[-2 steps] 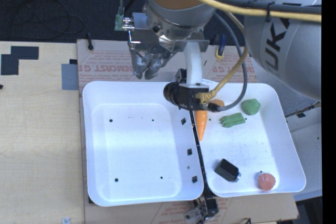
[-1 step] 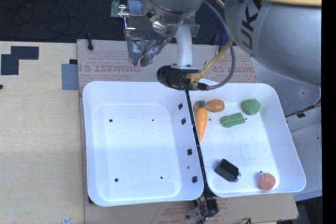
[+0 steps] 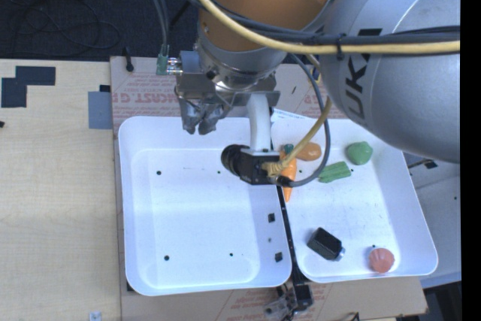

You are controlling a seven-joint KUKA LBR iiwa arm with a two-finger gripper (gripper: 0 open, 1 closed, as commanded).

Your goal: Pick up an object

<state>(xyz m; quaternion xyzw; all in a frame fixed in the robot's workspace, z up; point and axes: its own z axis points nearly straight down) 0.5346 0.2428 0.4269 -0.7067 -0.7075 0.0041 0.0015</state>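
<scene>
My gripper (image 3: 200, 122) hangs over the back edge of the left bin (image 3: 143, 237), up high. Its dark fingers are shut, with nothing between them. All the objects lie in the right bin (image 3: 421, 237). An orange piece (image 3: 309, 152) and a round green piece (image 3: 359, 153) sit near the back. A long green piece (image 3: 335, 173) lies just in front of them. A small orange piece (image 3: 288, 190) rests against the divider between the bins. Toward the front are a black block (image 3: 325, 243) and a reddish round piece (image 3: 381, 260).
The big grey arm with its orange band covers the back right of the view. A yellow cable (image 3: 312, 133) hangs down over the back of the right bin. Cardboard lies under the bins, and the pale bench (image 3: 52, 184) stretches to the left.
</scene>
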